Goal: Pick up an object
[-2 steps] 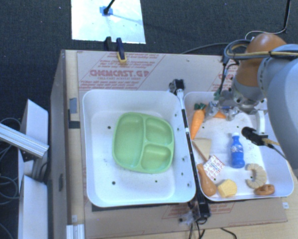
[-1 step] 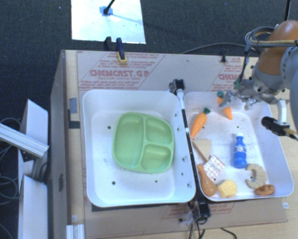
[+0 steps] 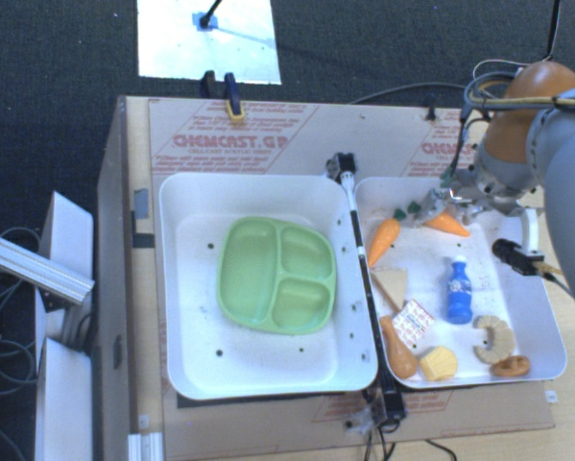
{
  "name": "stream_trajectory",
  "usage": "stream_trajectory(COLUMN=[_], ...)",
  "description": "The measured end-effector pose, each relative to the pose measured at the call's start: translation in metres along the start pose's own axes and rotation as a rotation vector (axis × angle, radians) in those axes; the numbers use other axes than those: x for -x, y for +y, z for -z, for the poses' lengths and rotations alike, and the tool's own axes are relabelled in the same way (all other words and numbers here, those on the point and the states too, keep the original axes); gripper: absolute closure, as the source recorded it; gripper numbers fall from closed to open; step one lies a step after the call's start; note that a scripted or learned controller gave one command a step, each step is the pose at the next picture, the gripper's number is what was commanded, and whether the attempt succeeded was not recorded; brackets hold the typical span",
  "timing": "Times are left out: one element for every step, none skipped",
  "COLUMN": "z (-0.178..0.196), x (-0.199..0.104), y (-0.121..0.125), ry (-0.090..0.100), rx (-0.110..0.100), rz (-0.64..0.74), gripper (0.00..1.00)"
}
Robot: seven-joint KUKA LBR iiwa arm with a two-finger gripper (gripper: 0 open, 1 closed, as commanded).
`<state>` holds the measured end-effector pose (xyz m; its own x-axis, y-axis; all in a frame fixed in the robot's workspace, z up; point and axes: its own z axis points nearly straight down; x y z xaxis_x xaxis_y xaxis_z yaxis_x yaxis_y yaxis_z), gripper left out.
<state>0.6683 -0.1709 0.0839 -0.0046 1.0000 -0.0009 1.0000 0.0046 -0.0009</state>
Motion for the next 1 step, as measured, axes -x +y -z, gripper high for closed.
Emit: stream_trajectory(z=[0.0127], x=[0.0001], y=[0.0015], ry=[-0.001], rx=[0.003], rz=[0.004], gripper=[1.00])
